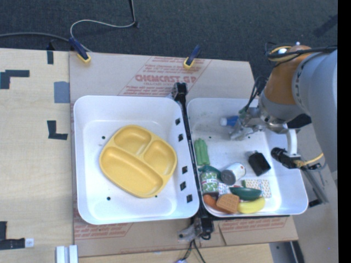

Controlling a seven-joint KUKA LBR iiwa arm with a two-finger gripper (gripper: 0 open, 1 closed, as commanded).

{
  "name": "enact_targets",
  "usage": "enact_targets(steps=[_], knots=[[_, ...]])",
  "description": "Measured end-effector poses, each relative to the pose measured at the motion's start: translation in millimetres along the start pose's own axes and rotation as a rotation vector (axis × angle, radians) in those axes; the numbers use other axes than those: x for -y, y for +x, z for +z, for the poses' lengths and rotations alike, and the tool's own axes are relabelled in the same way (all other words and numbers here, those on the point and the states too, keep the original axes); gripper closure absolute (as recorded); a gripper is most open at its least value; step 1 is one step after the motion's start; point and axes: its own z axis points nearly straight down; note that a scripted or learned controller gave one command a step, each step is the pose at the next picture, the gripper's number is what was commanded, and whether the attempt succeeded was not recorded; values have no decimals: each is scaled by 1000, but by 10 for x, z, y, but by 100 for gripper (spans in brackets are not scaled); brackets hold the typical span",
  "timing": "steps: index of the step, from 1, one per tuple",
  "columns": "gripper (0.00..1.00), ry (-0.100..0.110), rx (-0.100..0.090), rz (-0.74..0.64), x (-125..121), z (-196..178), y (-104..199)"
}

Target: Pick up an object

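1. Along the front edge of the right white bin [285,204] lies a cluster: a yellow plastic banana [252,205], a tan waffle-like toy piece [227,203] touching an orange rounded piece [210,201] at the front left corner, and a dark green oblong item [245,192] just behind the banana.
2. Behind these, near the bin's left wall, sit a green-labelled packet [209,181], a small silver-and-white can [233,173] on its side, and a light green stick-shaped item [201,152] lying along the wall.
3. A black rectangular block [259,163] rests toward the right side of the same bin, apart from the cluster.
4. The two-finger gripper [239,129] hangs low over the back part of the right bin, with the grey arm and its orange band [282,84] rising behind it; whether the fingers are spread or closed cannot be told.
5. The left white bin [88,201] carries a yellow divided plastic tray [137,160] near its centre.
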Motion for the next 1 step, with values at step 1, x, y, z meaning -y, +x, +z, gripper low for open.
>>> enact_targets(steps=[1], knots=[[0, 0, 0, 0, 0, 0, 0]])
